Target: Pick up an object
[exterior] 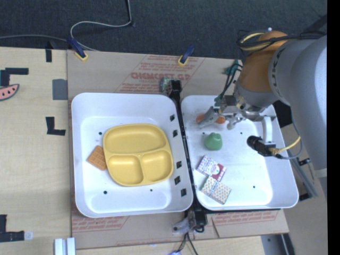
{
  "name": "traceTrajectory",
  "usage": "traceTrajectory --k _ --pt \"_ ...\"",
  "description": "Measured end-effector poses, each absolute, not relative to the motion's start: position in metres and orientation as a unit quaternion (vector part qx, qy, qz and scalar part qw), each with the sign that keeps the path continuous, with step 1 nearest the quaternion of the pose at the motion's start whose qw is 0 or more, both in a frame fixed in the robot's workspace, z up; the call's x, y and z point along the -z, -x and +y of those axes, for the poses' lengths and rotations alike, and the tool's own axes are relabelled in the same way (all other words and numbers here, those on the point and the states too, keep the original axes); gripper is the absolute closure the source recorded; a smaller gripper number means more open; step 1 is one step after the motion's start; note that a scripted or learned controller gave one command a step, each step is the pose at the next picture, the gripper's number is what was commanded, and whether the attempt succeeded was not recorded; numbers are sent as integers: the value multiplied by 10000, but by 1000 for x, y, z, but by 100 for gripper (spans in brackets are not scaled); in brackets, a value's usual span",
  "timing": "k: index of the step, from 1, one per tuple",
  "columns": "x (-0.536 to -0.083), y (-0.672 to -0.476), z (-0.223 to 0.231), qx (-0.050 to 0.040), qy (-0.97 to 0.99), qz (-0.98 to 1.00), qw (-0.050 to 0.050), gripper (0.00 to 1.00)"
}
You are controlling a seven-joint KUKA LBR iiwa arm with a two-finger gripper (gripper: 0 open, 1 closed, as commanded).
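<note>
My gripper (221, 118) is low over the back left part of the right bin (276, 193). It looks open. A small orange object (201, 119) lies under it, one end sticking out to the left and another patch showing between the fingers (232, 124). A green rounded object (213, 141) sits just in front of the gripper, apart from it. Two small printed packets (211, 168) (215, 190) lie near the bin's front left corner.
The left bin (87, 195) holds a yellow divided plate (138, 154) with a tan cracker-like piece (96, 158) at its left edge. The arm's grey body and cables (265, 142) hang over the right bin's right side. A black divider (180, 142) runs between the bins.
</note>
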State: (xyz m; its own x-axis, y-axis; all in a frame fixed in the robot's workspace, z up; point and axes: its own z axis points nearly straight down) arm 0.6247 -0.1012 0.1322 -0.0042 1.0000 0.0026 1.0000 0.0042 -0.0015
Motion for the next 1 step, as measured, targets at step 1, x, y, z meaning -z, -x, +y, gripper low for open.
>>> traceTrajectory --k 1 --pt "-141 -625 -100 8 7053 -7089 23 100"
